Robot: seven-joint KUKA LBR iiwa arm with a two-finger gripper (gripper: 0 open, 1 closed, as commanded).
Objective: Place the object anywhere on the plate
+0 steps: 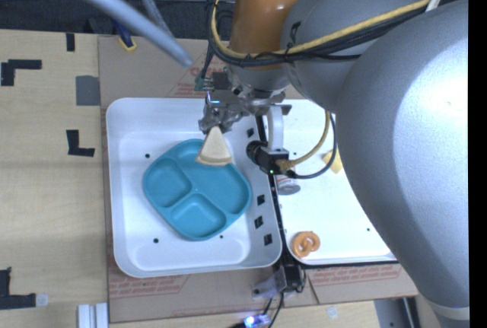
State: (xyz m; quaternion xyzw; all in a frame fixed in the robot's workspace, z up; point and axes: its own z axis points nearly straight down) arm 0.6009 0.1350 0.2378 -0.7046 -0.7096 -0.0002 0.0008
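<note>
A blue plate (196, 195) with three compartments lies in the left white bin (129, 167). My gripper (217, 123) hangs over the plate's far right rim, fingers pointing down. A tan wedge-shaped object (215, 148), like a slice of bread or cheese, sits between the fingers and hangs just above the plate's upper right edge. The gripper is shut on it.
The right white bin (342, 231) holds a small orange ring-shaped object (305, 243) near its front left corner. The large grey arm covers most of the right bin. A black divider with cables runs between the bins.
</note>
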